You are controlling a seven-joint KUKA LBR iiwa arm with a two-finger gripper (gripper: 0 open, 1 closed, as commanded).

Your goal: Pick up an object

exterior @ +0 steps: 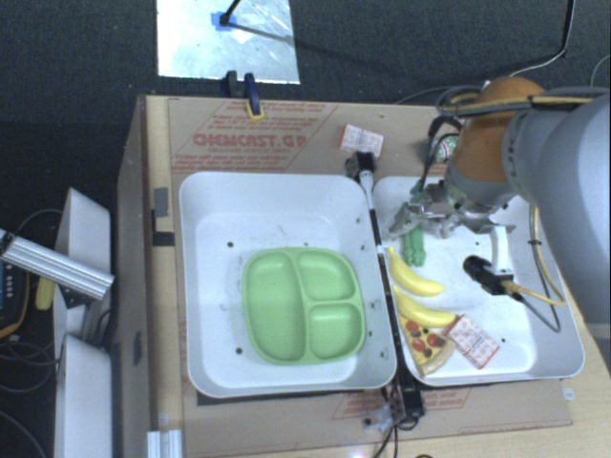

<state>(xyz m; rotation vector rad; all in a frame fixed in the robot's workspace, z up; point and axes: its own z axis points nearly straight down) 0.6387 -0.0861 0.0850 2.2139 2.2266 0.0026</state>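
In the camera view my tool hangs low in the right bin, near its back left corner. Just below the tool a small green object stands or lies in the bin; its long axis runs toward the front of the bin. The green object seems to touch the tool's tip, but I cannot tell how far the tool is open, or if it has hold of anything. In front of the green object lie two bananas, then a pizza slice toy and a red and white packet. On the brown board behind the left bin, I read "CHEMCAST" in red. The small card has print too small to read.
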